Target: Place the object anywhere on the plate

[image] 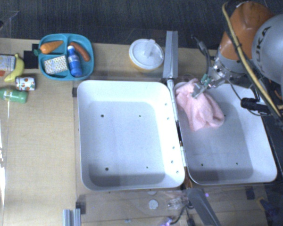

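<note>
Two white bins lie side by side under me, and my gripper (pixel 201 87) is down at the upper left corner of the right bin (pixel 236 159), the one nearer my arm. My fingers are pinched on a fold of the pink cloth (pixel 200 109): the fabric rises to a small peak between them, while the bulk of it sags below and just to the right of my fingertips, crumpled on the bin floor. I judge that this cloth is the object to be placed, and that I hold it by its top edge because a limp thing offers no firmer spot; most of its weight looks to be resting on the bin.

No flat plate is plain to me. Up and to the left of my gripper, beyond the bin rim, stands a round white and yellow dish (pixel 146 54), which may be a lidded container and not a plate. Far to my left sits a blue divided tray (pixel 87 55) with toy food in its compartments, and it may be the plate meant. Beyond it, a banana (pixel 16 68) and a few small packages sit at the bench edge, partly cut off.

How much cloth my fingers truly grip is hard to tell, since my wrist and cables crowd that spot. The left bin (pixel 127 135) lies between me and the tray.
</note>
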Motion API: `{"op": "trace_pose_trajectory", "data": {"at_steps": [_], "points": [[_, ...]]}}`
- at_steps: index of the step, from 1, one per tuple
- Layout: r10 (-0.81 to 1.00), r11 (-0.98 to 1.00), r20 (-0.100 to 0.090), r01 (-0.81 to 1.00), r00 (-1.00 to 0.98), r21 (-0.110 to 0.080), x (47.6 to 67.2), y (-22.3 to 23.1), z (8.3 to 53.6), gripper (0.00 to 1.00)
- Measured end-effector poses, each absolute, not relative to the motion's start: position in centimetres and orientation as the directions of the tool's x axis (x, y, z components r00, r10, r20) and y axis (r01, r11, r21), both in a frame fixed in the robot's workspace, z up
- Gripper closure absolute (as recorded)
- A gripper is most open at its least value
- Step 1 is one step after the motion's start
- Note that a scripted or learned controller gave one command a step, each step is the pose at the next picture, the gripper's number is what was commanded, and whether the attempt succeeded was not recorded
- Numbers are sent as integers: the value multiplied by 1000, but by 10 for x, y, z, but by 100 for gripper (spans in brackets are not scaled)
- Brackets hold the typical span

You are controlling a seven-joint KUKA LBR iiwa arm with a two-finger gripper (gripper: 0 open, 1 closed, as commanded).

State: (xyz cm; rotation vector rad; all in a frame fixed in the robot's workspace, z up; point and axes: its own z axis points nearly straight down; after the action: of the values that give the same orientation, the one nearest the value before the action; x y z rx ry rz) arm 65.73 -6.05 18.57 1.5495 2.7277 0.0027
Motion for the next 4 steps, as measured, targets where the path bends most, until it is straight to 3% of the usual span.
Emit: {"op": "trace_pose_trajectory", "data": {"at_steps": [1,2,3,4], "points": [[856,518,-3,856,-518,5,659,-59,226,100],[583,813,-3,583,-813,3,637,-9,218,100],[218,976,-4,218,-976,3,617,31,227,100],[-2,1000,-3,-2,-1000,2,582,70,223,100]]}}
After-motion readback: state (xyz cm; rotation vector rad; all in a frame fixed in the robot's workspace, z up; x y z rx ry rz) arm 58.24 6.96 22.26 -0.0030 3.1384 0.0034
